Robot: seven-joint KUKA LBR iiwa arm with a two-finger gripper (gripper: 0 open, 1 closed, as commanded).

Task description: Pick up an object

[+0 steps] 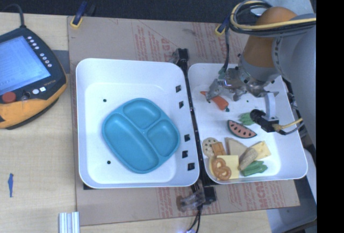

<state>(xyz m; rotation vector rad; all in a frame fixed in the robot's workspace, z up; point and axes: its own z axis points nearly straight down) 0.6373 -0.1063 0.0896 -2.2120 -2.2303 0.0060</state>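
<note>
On the surface [43,173] two shallow white bins sat side by side. The left bin [88,78] held a blue divided plate [141,134], lying flat near its middle. The arm [266,46], grey with an orange band, reached into the right bin [293,164] from the right edge of the surface, and the claw [221,91] was low over that bin's far left part. An orange-red carrot-like piece [219,101] lay just beneath it; whether the claw was apart, together or clamped on the piece could not be told. Toward the bin's middle lay a watermelon slice [241,129] and a small green piece [246,117]. Along its near edge clustered a pretzel [220,167], a cheese wedge [262,149], a green bean pod [255,169] and a round cracker [208,145]. A handheld control pendant [24,78] rested at the surface's left edge.
</note>
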